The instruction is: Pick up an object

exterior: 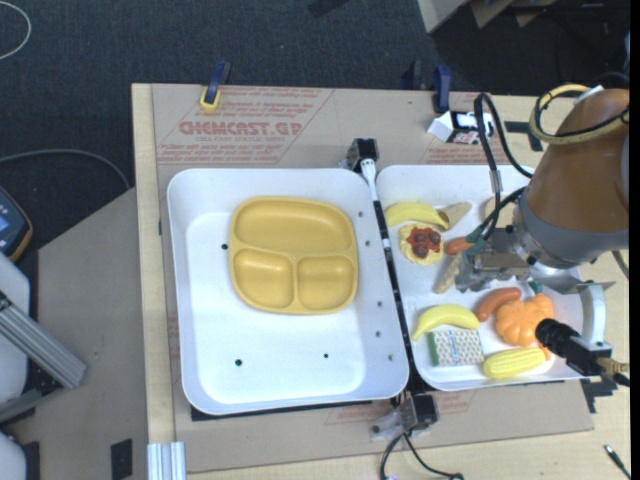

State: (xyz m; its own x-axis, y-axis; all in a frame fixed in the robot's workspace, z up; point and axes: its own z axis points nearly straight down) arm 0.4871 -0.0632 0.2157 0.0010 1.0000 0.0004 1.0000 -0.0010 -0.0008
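The right bin (400,183) holds toy food. A banana (413,214) and a berry tart (422,243) lie at its upper left, with a small carrot (455,245) and a beige wedge (445,278) beside them. Lower down are a second banana (446,317), an orange sausage (497,303), a pumpkin (522,320), a speckled green-edged block (457,347) and a corn cob (515,363). My gripper (478,266) hangs low over the middle of this bin, just right of the beige wedge and above the sausage. The arm's body hides the bin's right side.
A yellow divided plate (294,253) lies in the left bin (200,358). A ridge with black clips (385,268) separates the bins. Cables (490,148) loop down from the arm over the right bin's top. Clamps (212,93) sit at the bench's far edge.
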